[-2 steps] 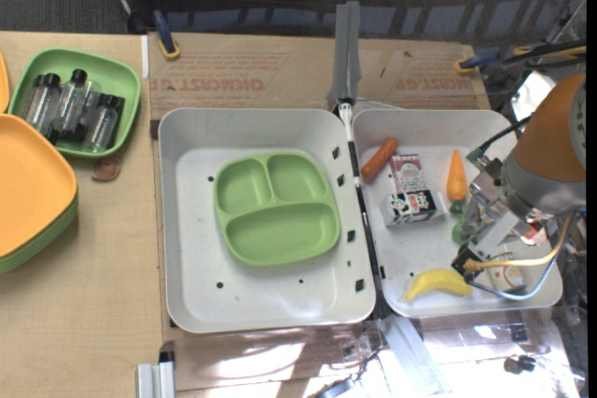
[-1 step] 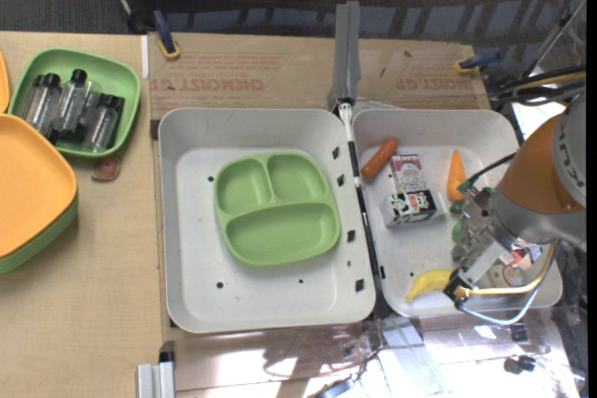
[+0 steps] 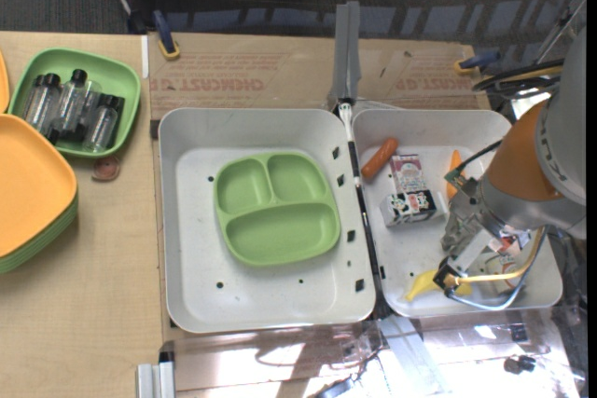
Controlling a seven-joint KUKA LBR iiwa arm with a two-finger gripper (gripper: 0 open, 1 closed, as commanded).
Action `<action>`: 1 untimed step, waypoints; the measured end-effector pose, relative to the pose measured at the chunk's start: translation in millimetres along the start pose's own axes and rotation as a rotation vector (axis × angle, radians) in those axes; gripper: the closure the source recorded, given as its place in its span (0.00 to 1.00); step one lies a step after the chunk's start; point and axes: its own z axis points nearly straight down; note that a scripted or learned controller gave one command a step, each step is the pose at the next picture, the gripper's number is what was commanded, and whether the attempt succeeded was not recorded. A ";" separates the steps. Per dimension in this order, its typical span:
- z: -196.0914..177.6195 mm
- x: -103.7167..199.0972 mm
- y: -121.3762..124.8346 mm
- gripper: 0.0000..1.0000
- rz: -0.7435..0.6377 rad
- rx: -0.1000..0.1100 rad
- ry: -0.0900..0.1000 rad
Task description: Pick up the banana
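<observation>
Gripper (image 3: 454, 280) low in the right bin (image 3: 410, 121), touching the banana (image 3: 422, 285); opening impossible to tell.

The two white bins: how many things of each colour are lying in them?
Green: 1, the divided plate
Orange: 2, the carrot and a piece partly hidden by the arm
Yellow: 1, the banana
White and pink: 1, the small carton
Total: 5
</observation>
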 end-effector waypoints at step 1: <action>-35.1 -53.8 32.3 1.00 -0.007 -0.001 0.000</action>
